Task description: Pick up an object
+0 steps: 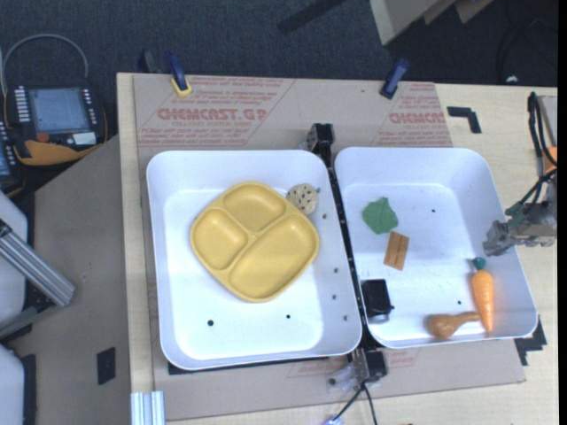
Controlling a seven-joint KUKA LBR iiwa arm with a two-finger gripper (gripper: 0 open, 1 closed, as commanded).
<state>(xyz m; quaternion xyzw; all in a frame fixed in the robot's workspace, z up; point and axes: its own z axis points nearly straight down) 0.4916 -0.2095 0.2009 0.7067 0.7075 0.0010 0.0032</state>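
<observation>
Two white bins are seen side by side. The left bin holds one yellow divided plate and one cookie. In the right bin lie one green leaf, one brown block, one black block, one carrot and one drumstick. The gripper is seen at the right bin's right rim, just above the carrot; its grip cannot be told.

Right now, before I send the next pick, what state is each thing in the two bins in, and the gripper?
Yellow divided plate: flat in left bin, compartments bare.
Cookie: lying at plate's upper right edge.
Green piece: lying loose, right bin.
Brown block: lying flat below the green piece.
Black block: lying by right bin's left wall.
Carrot: lying, leafy end up-frame.
Drumstick: lying beside carrot's tip.
Gripper: at right bin's right rim, holding nothing visible.
</observation>
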